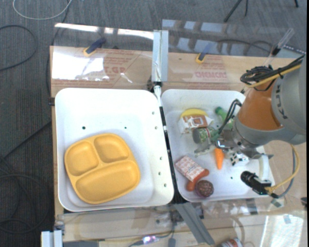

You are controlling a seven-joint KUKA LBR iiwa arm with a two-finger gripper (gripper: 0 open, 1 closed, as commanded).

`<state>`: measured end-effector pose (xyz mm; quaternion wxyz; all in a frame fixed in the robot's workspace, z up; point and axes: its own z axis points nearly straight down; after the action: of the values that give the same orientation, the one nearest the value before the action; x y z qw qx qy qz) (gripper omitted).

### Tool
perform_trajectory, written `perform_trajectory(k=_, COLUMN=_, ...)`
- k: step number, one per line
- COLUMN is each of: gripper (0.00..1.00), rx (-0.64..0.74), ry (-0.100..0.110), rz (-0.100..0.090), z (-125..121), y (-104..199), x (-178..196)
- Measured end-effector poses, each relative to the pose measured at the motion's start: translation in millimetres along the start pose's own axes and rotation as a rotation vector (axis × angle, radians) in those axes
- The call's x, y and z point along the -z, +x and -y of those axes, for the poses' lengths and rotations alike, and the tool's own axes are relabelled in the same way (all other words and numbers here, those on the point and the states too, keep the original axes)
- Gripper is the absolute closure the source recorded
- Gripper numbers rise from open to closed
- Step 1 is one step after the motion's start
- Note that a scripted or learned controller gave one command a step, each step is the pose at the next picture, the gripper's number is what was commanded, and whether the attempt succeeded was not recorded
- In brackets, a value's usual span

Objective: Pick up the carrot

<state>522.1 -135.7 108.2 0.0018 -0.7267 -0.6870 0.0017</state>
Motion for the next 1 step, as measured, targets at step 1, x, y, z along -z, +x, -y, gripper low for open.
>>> perform_trajectory(k=1, gripper=1.00, rx=0.001, ry=0.005, rz=-0.003, z=0.4, y=1.1, x=6.5)
